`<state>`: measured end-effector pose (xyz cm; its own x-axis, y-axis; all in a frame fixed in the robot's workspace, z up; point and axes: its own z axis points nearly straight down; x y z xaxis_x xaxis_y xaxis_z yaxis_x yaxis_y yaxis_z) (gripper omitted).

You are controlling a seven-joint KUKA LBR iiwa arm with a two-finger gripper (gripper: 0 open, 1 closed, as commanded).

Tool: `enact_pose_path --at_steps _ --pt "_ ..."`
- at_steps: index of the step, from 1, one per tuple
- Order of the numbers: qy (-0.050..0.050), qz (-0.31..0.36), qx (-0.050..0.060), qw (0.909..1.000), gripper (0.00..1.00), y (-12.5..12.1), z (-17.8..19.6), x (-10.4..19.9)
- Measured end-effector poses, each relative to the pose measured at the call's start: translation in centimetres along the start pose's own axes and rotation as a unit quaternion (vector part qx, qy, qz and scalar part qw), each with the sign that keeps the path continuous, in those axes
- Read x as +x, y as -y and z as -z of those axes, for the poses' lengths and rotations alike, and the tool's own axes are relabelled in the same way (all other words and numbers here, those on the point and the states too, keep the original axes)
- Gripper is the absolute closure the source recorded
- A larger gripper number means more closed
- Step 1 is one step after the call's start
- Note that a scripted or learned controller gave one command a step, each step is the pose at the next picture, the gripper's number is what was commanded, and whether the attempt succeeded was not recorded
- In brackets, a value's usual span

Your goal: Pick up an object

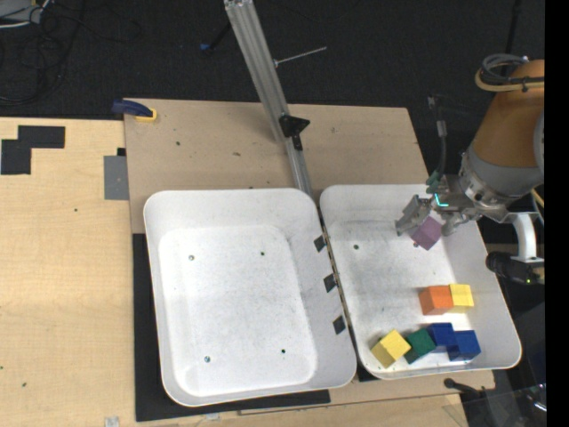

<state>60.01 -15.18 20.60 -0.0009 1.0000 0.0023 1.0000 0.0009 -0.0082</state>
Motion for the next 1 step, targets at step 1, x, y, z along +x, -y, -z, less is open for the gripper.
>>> enact_pose_path --at_steps 1 --pt "0.001 0.000 -0.002 1.0000 0.00 -0.09 0.27 -0.03"
